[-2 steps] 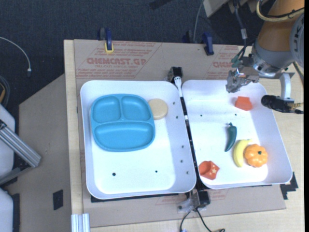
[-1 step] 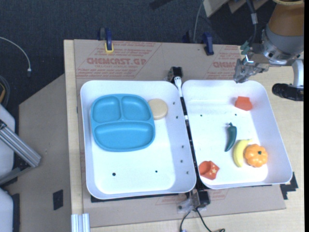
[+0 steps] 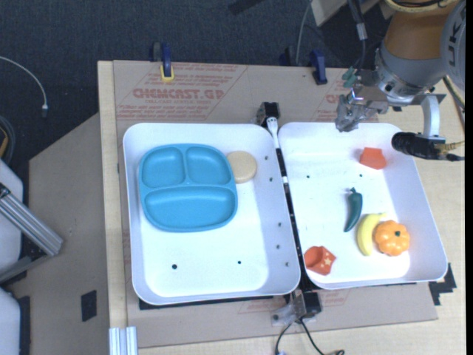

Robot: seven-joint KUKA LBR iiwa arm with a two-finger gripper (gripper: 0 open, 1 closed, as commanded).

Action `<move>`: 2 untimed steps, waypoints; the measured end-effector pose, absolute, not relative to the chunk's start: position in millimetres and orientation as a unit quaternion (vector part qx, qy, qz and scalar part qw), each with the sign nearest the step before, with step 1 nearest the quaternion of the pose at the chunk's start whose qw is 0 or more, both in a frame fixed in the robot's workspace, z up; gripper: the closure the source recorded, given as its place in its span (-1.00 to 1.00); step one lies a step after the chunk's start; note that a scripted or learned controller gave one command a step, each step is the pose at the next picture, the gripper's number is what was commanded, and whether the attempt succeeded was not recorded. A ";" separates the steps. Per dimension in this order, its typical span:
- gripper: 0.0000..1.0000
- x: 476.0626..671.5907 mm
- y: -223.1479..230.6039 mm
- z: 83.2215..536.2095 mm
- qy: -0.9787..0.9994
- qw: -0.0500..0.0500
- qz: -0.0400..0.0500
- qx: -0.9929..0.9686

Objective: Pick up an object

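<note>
Located gripper (image 3: 347,119) above far rim of right bin (image 3: 318,198), with arm (image 3: 414,35) reaching in from upper right. Cannot tell whether jaws stand open or closed; too small and dark at this angle.

Counted five candidate items on floor of right bin, all apart from gripper.
- Nearest: block (image 3: 372,157), orange-red, in far half of bin, near gripper but not touching.
- Mid-bin: pepper (image 3: 353,209), green, lying lengthwise with stem end toward far side.
- Toward near-right: banana (image 3: 365,235) touching pumpkin (image 3: 392,237) on its right, with lower tip of pepper just beside banana.
- Near-left corner: red piece (image 3: 320,258), close to near rim, well apart from block.

Noted in left bin (image 3: 214,265): blue plate (image 3: 188,187), three compartments, sitting in far half, and tan disc (image 3: 242,166) touching plate's far-right corner.

Seen under both bins: brown board (image 3: 118,198) with red print along far edge.
</note>
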State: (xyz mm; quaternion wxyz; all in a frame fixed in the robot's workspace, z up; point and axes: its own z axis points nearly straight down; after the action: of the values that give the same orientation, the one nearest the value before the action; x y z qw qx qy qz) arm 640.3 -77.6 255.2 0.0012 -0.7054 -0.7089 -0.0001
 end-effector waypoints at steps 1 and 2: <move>1.00 629.9 -23.6 251.6 -0.709 0.001 0.000 -0.705; 1.00 627.1 37.6 238.3 -0.709 0.002 0.000 -0.705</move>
State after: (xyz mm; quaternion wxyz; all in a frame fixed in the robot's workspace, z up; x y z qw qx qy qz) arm 627.1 37.6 238.3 0.0020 -0.7049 -0.7093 0.0003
